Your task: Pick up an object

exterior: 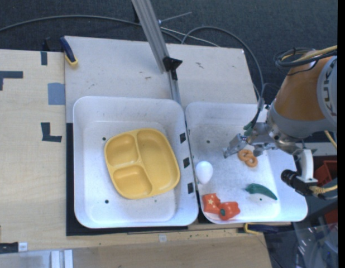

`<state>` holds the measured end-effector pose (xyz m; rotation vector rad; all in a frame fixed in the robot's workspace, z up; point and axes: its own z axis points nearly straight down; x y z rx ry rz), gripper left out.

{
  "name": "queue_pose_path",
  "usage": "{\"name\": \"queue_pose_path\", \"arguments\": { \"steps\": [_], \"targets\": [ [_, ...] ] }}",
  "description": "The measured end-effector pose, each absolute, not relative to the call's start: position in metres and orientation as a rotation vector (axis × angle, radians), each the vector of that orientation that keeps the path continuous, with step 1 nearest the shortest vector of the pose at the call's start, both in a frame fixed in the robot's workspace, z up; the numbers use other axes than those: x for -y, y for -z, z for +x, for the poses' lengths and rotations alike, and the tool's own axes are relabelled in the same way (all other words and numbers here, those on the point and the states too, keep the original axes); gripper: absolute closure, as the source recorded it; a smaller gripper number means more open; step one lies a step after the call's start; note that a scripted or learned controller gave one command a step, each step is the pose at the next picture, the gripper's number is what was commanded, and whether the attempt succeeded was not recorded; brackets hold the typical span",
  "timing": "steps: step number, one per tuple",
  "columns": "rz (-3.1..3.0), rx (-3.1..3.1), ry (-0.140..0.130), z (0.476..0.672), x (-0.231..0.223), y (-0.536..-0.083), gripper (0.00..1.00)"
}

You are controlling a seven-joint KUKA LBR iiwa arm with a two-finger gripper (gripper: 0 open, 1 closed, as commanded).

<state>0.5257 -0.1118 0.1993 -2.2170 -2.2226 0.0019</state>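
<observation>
The pincer (243, 145) is seen low in the right shallow white plastic bin (217, 116), in its middle, reached in from that bin's right edge by the grey arm with the orange band (303, 96). The nearest candidate is taken to be the small orange pretzel-shaped toy (249, 158), which lies just beside the pincer, on the side toward the bin's near edge and slightly toward its right edge; whether it is touched cannot be told. Nothing is seen between the pincer's dark prongs, so no grasp is credited; the prongs appear spread somewhat, though the gap is small and blurred. The toy is compact, with no clear long axis, so approach angle probably matters little; a short shift toward the near edge would be judged enough to centre over it. Other things in the same bin: a white egg-shaped object (204, 172) against the left wall, a red and orange crumpled toy (220, 205) at the near left corner, and a dark green pepper-like piece (260, 191) toward the near right corner, its long axis running roughly along the near edge. All three lie farther from the pincer than the pretzel. In the left white bin (86, 149) a yellow three-compartment plastic tray (142, 162) rests, well apart from the pincer.
</observation>
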Motion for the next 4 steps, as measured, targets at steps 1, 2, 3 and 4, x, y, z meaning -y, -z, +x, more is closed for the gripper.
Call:
{"name": "queue_pose_path", "arguments": {
  "steps": [1, 2, 3, 4],
  "targets": [
    [-2.217, 2.222, -0.001, 0.526, 0.112, -0.199, 0.00],
    [-2.216, 2.218, -0.009, 0.526, 0.118, -0.137, 0.00],
    [-2.226, 2.224, -0.003, 0.526, 0.120, -0.088, 0.00],
    [-2.222, 2.223, -0.003, 0.526, 0.119, -0.100, 1.00]
  ]
}}
